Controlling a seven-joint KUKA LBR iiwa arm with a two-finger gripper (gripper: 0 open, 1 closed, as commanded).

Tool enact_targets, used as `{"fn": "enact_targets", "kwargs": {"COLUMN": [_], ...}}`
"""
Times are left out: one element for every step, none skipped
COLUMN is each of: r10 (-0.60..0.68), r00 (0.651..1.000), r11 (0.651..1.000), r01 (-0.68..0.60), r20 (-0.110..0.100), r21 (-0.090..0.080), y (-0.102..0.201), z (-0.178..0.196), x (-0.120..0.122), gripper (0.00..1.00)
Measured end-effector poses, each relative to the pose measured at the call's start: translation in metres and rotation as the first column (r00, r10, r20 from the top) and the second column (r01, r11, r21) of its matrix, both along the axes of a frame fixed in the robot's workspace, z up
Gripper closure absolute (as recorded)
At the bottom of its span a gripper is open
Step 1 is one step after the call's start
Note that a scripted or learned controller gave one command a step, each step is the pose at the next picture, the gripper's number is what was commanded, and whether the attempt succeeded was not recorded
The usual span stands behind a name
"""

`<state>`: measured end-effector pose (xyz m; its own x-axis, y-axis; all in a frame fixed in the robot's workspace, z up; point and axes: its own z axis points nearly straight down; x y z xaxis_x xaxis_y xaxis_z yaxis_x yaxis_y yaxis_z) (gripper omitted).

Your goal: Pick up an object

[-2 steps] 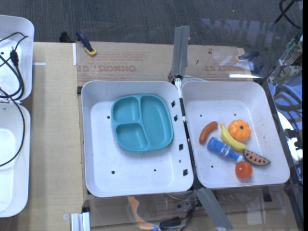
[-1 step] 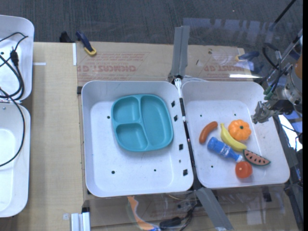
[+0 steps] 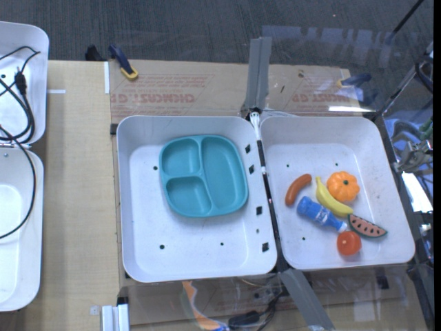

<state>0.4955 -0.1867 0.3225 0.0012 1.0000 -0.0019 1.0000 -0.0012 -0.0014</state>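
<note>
Risk: the toy foods are crowding together in the right bin (image 3: 386, 150), so a descent aimed at one is likely to be nudging a neighbour; the banana (image 3: 331, 198) is touching the orange pumpkin (image 3: 343, 185) and lying just beside the blue bottle (image 3: 320, 216).
Second risk: the rounded tomato (image 3: 349, 243) and the sausage (image 3: 298, 188) look prone to rolling or slipping away from closing fingers.
Third risk: the watermelon slice (image 3: 367, 227) is lying flat and low, near the bin's right wall, so a grasp there may be scraping the floor or the wall.
Task thing: any of these six items is qualifying; all are sitting in the lower right of the frame, in the middle and lower half of the right bin.
Gripper: I cannot tell its state or its position relative to the cluster, so the approach is not yet under way by my judgement.
Left bin (image 3: 131, 185): it is holding a teal divided plate (image 3: 204, 175), well apart from the cluster.
Worktop (image 3: 76, 185): it is carrying both bins side by side.
</note>
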Motion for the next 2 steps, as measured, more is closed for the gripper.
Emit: {"fn": "enact_targets", "kwargs": {"r10": [0.000,0.000], "r00": [1.000,1.000], "r11": [1.000,1.000], "r01": [0.000,0.000], "r20": [-0.005,0.000], "r21": [0.003,0.000], "y": [0.039,-0.030], "z": [-0.088,-0.029], "x": [-0.019,-0.017], "gripper": [1.00,1.00]}}
